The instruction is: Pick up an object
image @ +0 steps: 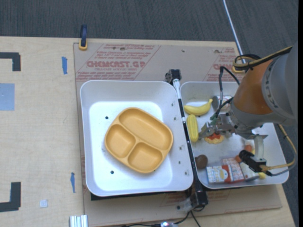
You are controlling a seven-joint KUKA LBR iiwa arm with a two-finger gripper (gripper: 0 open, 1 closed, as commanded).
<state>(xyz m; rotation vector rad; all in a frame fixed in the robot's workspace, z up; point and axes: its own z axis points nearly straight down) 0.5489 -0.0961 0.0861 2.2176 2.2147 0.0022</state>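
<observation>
My arm (265,91) reaches in from the right and covers much of the right bin (279,176). The left bin (90,126) carries a yellow three-part tray (138,140). In the right bin, by size: a carton (226,172) at the near wall, a banana (198,108), a corn cob (192,127), a brown lump (201,161). My gripper (214,128) sits low over a small red-and-yellow piece (216,138), just beside the cob; spread or pinched, I cannot tell. Risks, as I judge them: clutter is tight, so closing could nudge the cob or catch two items; the small piece could slip.
</observation>
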